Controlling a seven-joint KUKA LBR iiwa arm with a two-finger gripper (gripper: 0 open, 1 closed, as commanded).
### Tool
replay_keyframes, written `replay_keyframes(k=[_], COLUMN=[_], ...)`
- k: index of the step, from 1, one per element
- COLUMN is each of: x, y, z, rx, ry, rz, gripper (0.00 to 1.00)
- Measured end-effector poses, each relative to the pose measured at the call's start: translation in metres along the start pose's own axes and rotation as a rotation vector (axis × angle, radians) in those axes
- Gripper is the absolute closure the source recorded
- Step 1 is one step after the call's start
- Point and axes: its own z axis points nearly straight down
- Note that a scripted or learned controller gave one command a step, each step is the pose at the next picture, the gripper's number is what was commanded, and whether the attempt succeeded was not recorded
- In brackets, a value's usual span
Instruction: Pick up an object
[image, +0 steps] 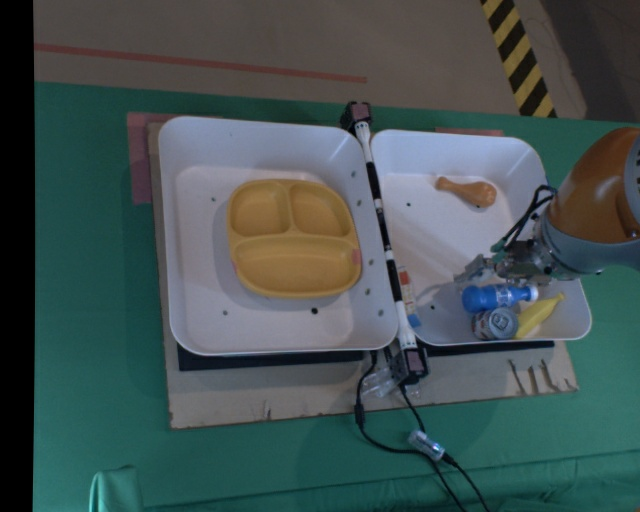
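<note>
Over the right bin (455, 150), the arm's tool (490, 270), its grip impossible to judge, hangs just above a blue bottle (497, 297) lying by a yellow banana (540, 313); a centred, straight descent should serve best.

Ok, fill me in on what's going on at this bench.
A grey and orange robot arm reaches in from the right over the right bin, its gripper low near a cluster of small things in that bin's near right corner: a blue bottle, a yellow piece and a round can. A tan drumstick-shaped toy lies farther back. The left bin holds a yellow divided plate. Nothing is visibly grasped yet.
</note>
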Motion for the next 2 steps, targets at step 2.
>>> replay_keyframes(k=[2], x=[0.0], y=[0.0], z=[0.0], rx=[0.0], ry=[0.0], rz=[0.0], gripper=[0.0])
